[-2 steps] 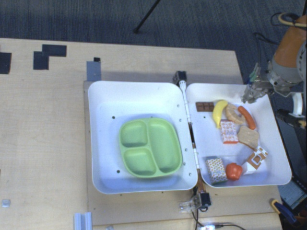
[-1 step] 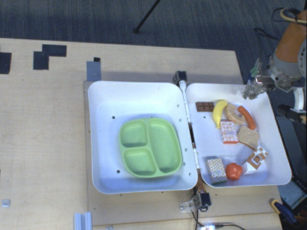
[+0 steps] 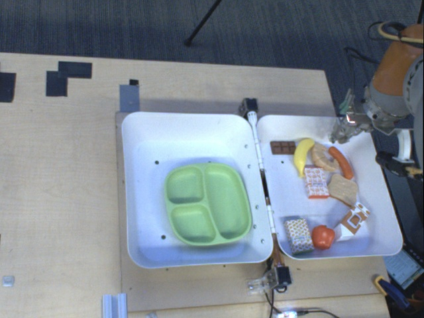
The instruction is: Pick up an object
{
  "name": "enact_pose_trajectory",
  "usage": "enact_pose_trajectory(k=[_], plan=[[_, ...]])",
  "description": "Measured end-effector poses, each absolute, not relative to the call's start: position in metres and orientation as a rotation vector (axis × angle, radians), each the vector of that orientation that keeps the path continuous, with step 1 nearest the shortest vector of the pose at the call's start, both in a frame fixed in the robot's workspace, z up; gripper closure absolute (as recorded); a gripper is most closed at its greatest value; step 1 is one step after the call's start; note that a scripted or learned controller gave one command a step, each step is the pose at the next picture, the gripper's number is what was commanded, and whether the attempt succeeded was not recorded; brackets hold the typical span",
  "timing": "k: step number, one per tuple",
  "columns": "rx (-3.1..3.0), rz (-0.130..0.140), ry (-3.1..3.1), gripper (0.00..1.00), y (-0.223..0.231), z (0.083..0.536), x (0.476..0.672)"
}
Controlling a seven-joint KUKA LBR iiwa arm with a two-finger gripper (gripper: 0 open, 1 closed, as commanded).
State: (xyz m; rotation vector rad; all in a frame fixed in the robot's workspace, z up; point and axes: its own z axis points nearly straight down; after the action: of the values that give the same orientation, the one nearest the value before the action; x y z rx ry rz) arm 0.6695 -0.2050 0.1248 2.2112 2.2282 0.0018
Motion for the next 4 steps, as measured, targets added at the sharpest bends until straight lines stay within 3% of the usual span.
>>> enact_pose_trajectory(k=[1, 2, 3, 4], plan=[[2.211, 0.003, 2.227, 0.00, -0.205, 0.125, 0.670], [2.216, 0.003, 2.223, 0.00, -0.189, 0.085, 0.582], [2.211, 0.009, 2.221, 1.00, -0.188, 0.097, 0.584], [2.212, 0.009, 2.221, 0.00, -0.188, 0.097, 0.584]])
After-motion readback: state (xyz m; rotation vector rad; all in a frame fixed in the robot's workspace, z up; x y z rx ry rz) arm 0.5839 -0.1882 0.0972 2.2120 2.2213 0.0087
